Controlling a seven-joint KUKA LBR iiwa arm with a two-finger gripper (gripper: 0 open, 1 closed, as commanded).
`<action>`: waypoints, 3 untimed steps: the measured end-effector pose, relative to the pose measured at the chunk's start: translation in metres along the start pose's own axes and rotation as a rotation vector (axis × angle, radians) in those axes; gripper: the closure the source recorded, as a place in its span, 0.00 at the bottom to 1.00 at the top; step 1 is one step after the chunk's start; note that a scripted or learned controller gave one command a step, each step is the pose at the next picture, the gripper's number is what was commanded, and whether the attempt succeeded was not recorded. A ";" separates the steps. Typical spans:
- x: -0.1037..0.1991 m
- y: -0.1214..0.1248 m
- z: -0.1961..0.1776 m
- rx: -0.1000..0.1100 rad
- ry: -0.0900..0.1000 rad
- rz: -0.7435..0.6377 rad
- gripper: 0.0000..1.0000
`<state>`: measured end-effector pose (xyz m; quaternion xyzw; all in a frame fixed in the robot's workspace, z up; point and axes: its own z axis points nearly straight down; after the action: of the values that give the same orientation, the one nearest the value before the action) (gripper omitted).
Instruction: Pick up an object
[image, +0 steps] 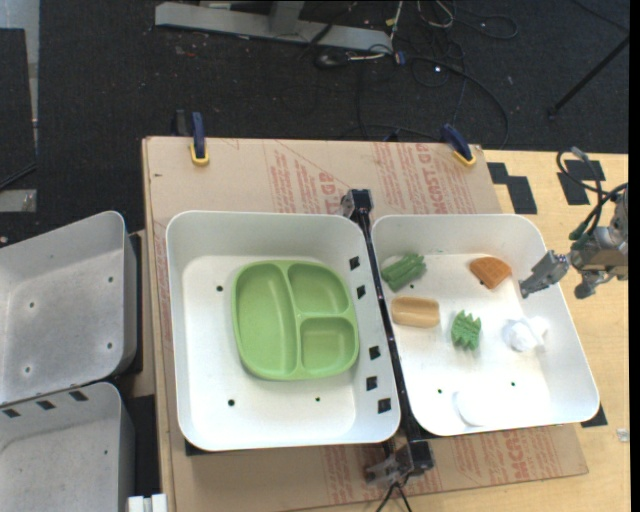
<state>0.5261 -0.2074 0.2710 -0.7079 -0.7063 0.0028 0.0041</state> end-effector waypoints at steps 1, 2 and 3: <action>0.001 0.002 -0.005 -0.010 -0.002 -0.003 0.00; 0.002 -0.006 0.043 -0.005 0.000 0.000 0.00; -0.002 -0.006 0.087 -0.006 -0.001 -0.001 0.00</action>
<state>0.5195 -0.2090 0.1843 -0.7077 -0.7065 0.0012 0.0019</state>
